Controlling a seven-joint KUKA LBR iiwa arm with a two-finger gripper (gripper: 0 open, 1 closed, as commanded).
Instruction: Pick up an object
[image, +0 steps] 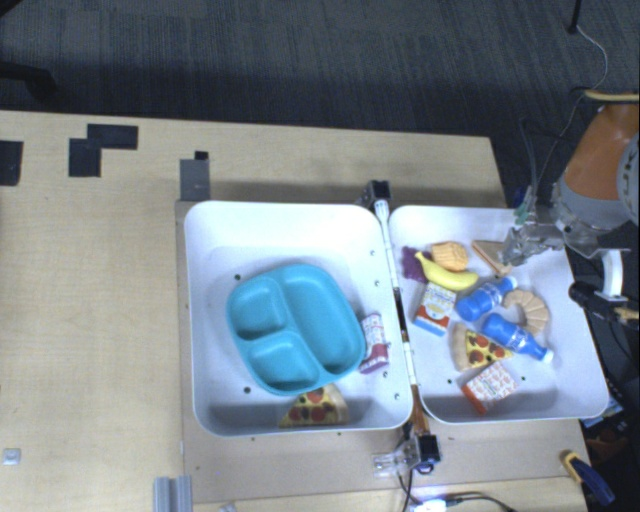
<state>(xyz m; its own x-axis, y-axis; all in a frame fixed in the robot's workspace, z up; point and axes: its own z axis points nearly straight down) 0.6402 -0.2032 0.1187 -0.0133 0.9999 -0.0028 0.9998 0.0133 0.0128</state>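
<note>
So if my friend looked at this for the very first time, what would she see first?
Probably the big blue divided tray, lying in the left bin and taking up most of it. Next, the pile of toy food in the right bin: a yellow banana near the top and two blue bottles in the middle. Then the robot's orange-banded arm at the right edge, its pincer over the right bin's top corner.

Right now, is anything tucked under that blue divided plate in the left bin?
A pizza slice toy pokes out from under the blue plate's near edge. How far it reaches underneath, or whether anything else lies there, is hidden by the plate.
</note>
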